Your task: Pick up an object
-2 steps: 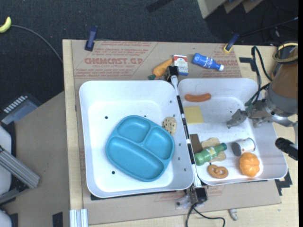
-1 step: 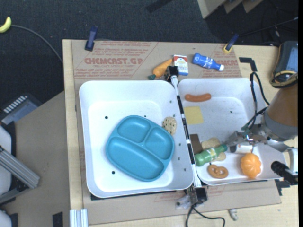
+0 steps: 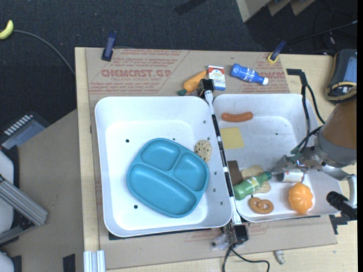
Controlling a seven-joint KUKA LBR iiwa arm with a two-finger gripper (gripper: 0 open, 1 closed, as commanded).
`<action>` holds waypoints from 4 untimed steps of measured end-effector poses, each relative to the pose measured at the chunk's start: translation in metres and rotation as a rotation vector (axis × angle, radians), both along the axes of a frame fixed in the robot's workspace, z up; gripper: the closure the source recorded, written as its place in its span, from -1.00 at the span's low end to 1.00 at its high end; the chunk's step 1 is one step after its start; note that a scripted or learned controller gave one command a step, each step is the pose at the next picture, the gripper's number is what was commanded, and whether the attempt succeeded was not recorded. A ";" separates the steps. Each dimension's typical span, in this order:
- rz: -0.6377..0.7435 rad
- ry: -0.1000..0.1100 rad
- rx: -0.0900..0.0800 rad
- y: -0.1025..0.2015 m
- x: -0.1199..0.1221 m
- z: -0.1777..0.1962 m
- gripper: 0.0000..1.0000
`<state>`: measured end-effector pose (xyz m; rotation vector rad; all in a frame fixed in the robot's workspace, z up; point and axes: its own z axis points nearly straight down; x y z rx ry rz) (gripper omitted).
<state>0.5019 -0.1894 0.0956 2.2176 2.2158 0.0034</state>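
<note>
**Gripper low in right bin, near green bottle**

Gripper [image 3: 289, 171] sits low in the right bin [image 3: 266, 103], just beside the green bottle [image 3: 251, 186]; whether it is wide or narrow, cannot tell. Bottle lies on its side near the divider, a pretzel [image 3: 261, 205] and an orange fruit toy [image 3: 300, 198] close by. Likely light, rigid, smooth plastic, may roll; best taken across the body. Sausage [image 3: 236, 117] and yellow slice [image 3: 231, 137] lie farther back. Left bin [image 3: 113, 118] holds a blue tray [image 3: 167, 177] and a cookie [image 3: 203, 148]. Bins rest on cardboard over the worktop [image 3: 142, 69]; dark carpet beyond.
</note>
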 end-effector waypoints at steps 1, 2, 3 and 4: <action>0.001 0.005 0.002 0.011 -0.007 0.051 1.00; 0.002 0.005 0.003 0.041 0.026 0.081 1.00; 0.002 0.005 0.004 0.084 0.063 0.078 1.00; 0.003 0.004 0.002 0.128 0.145 0.090 1.00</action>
